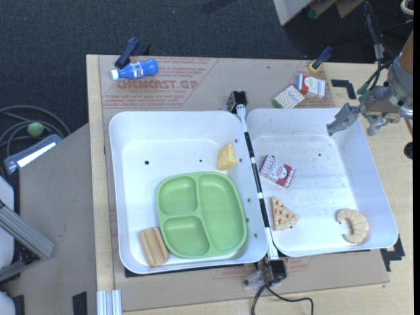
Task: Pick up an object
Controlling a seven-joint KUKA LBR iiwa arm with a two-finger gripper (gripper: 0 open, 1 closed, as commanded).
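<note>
My gripper (358,123) hangs over the far right corner of the right bin (367,169), open, with nothing between its fingers. Below it in that bin lie a small red and white carton (276,170), a pizza slice (283,213) and a croissant (354,225). All three lie well to the gripper's left or nearer the front. The left bin (131,149) holds a green divided plate (200,213), a yellow cheese wedge (227,156) and a piece of toast (153,246).
On the bench behind the bins lie a blue bottle (134,69) and two small boxes (298,92). Black clips (237,100) sit where the bins meet. Cables hang at the right near the arm.
</note>
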